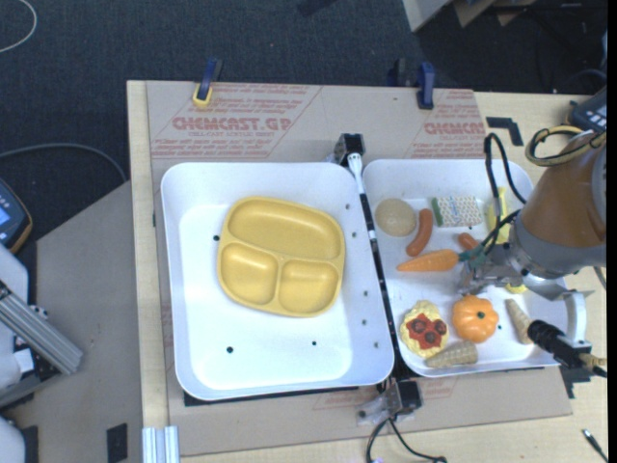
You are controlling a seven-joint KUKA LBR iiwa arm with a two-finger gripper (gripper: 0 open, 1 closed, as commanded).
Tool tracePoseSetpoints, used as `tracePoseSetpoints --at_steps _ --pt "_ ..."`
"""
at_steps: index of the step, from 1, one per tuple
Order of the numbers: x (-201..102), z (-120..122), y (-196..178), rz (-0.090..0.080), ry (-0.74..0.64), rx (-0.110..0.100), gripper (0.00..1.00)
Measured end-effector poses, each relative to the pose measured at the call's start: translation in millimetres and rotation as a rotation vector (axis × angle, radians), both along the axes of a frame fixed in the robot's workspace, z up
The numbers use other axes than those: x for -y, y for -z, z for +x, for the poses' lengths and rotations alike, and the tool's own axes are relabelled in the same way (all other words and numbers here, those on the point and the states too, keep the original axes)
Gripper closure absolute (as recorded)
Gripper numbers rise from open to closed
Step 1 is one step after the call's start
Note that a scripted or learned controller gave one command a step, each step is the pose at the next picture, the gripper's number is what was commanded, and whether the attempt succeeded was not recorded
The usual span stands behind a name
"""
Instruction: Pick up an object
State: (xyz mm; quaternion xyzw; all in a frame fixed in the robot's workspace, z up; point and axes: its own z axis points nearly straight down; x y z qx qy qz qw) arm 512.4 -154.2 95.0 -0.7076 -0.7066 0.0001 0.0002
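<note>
My claw (pixel 479 276) hangs low over the right bin (pixel 386 177), and I cannot tell whether it grips anything. Just below it sits a round orange pumpkin (pixel 475 319); a long orange carrot (pixel 429 260) lies just left.

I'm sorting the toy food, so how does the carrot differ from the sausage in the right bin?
The orange toy carrot lies almost level and tapers to a point; the reddish toy sausage stands steeper on a slant, with rounded ends. The carrot looks longer and brighter orange than the sausage. Both are slim, lying close together in the right white bin.
</note>
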Motion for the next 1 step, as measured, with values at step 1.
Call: tracePoseSetpoints --at_steps 1 --pt "-2.0 9.2 -46.3 -0.003 -0.003 0.006 1.00"
